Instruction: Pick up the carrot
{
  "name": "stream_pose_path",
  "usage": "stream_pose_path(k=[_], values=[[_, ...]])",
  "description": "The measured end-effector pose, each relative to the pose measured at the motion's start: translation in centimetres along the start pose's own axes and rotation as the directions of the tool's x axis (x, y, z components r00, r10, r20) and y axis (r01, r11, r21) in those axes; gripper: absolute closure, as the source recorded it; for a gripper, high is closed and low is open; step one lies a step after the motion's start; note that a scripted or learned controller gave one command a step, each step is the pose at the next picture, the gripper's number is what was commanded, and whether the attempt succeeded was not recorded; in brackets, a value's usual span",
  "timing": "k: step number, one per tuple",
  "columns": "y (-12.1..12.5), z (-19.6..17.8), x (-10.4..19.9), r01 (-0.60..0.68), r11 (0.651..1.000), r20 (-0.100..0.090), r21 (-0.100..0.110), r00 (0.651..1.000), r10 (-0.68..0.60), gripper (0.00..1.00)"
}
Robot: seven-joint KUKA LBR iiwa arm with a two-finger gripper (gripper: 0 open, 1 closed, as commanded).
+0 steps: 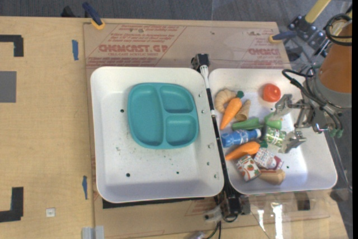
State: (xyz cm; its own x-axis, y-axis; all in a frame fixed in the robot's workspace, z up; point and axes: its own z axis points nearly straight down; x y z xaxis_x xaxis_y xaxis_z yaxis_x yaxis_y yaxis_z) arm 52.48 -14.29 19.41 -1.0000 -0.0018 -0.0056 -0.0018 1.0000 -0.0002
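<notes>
Cardboard-covered bench (45, 120), two white bins. Left bin (106, 170): teal divided plate (163, 115). Right bin (319, 168) (cluttered): carrot (230, 112) near divider, well left of gripper (292, 123), fingers spread, holding nothing.

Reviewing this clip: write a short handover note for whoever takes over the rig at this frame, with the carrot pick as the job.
Gripper: over the right side of the right bin, fingers spread, nothing between them.
Carrots: two orange ones lie in the right bin's pile. One carrot with a green top is tilted near the divider; a second carrot lies below the blue bottle. Both are to the left of the gripper in the view.
Left bin holds a teal divided plate.
Done: no grasp made.
Left: move over a carrot, descend, close, lift.
</notes>
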Motion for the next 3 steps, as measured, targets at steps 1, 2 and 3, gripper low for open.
stream_pose_path(k=[1, 2, 3], values=[[4.3, 9.7, -0.2, -0.119, 0.993, 0.007, 0.001, 0.993, 0.119, 0.0], [4.8, 10.1, 3.2, -0.176, 0.984, 0.036, 0.001, 0.984, 0.176, 0.0], [4.6, 8.7, 3.0, -0.177, 0.984, 0.044, 0.004, 0.983, 0.177, 1.0]])
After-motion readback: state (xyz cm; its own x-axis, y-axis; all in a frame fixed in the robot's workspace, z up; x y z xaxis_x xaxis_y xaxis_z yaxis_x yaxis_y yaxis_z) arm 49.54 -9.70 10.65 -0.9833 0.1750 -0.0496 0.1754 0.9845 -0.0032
